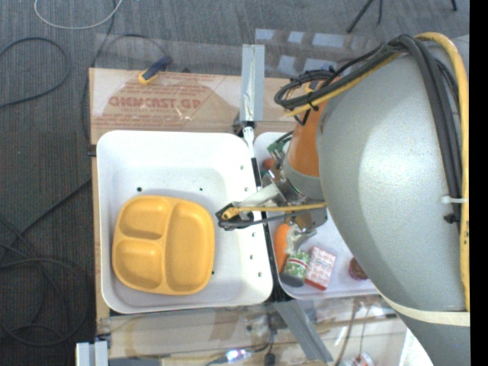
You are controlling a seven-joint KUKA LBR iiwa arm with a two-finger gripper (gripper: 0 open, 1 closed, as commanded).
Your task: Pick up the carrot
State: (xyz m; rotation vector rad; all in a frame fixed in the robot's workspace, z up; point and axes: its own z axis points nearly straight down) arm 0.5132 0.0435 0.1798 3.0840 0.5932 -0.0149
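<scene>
Camera view: gripper (296,221) hangs low over the left end of the right shallow white bin (339,287). The wrist masks the jaws, so I cannot tell whether they are spread or pressed together. The tapered orange carrot (281,242) lies just beside the gripper, along the bin's left wall. The pose looks lined up for the pick. Print on the neighbouring red-and-white packet (321,268) is too small to read. Red lettering on the brown cardboard sheet (160,105) is unclear.

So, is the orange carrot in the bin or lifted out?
In: orange carrot lies low in the right white bin, by its left wall.
</scene>
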